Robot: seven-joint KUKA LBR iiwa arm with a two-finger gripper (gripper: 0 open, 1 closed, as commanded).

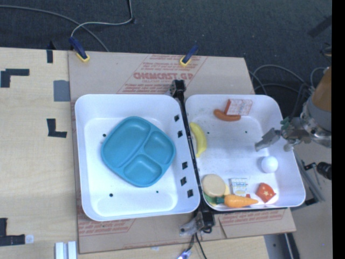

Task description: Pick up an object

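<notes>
At the near edge of the right bin (253, 102) lie a carrot (240, 201), a small sandwich (213, 186), a little packet (239, 185) and a red piece like a strawberry (265, 192). A bit farther sits a white ball (269, 164), and just beyond it the gripper (272, 138) hovers at the right wall; its fingers look a little spread with nothing between them. The ball is the nearest candidate. It is probably light, hard and smooth, so it may roll or slip; the hold should go across its middle. Farther lie a banana (198, 138), a sausage (226, 115) and a card (238, 107). The left bin (89, 161) carries a blue plate (138, 150).
</notes>
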